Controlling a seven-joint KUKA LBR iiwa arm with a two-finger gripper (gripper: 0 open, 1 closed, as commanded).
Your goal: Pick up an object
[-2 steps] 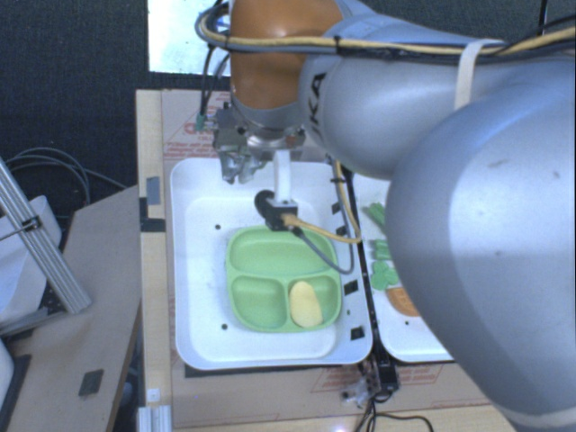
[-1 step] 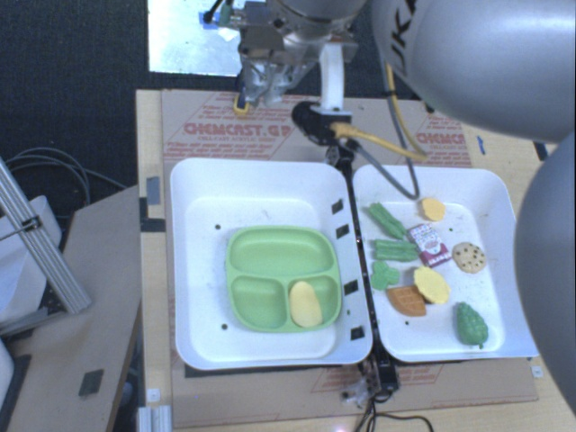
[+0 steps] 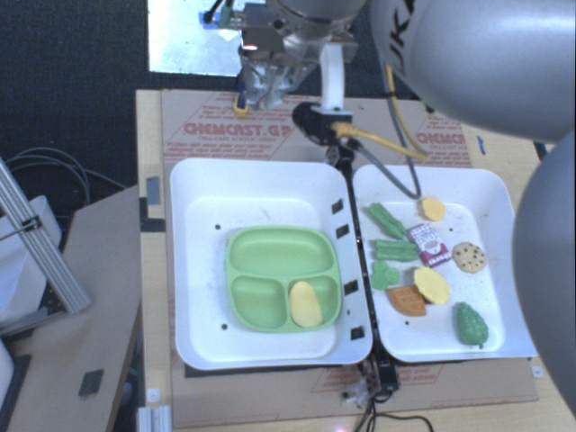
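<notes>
The gripper (image 3: pixel 261 84) hangs above the top edge of the surface (image 3: pixel 225 120), beyond both bins; whether it is wide or narrow, I cannot tell. Below it, in the left bin (image 3: pixel 193 268), a green tray (image 3: pixel 270 259) holds a yellow piece (image 3: pixel 306 304), long axis running toward and away from the gripper.

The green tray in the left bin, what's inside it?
The green tray holds one pale yellow piece in its lower right compartment. Whatever lies beneath that piece is covered.
</notes>
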